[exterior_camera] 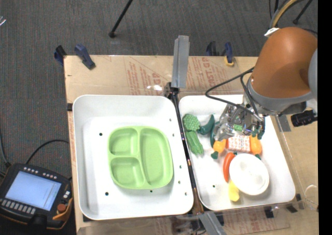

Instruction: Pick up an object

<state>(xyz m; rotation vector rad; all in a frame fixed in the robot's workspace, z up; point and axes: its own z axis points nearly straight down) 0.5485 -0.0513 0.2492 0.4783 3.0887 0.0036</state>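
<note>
The right bin (282,169) holds a pile of toy food. A knobbly green piece (191,122) and a long green one (195,142) lie by its left wall, with a dark green piece (208,125) beside them. An orange and white packet (244,144) lies in the middle, just above a round white dish (249,174). An orange-red piece (228,164) and a yellow piece (234,192) lie against the dish's left edge. My gripper (236,123) hangs low over the pile, just above the packet, under the arm's orange band (282,68).
A green divided plate (140,157) lies in the left bin (88,125). A grey post (180,68) stands behind the wall between the bins. Blue clamps (83,55) grip the bench's back edge. A teach pendant (33,192) lies at the lower left, off the bench.
</note>
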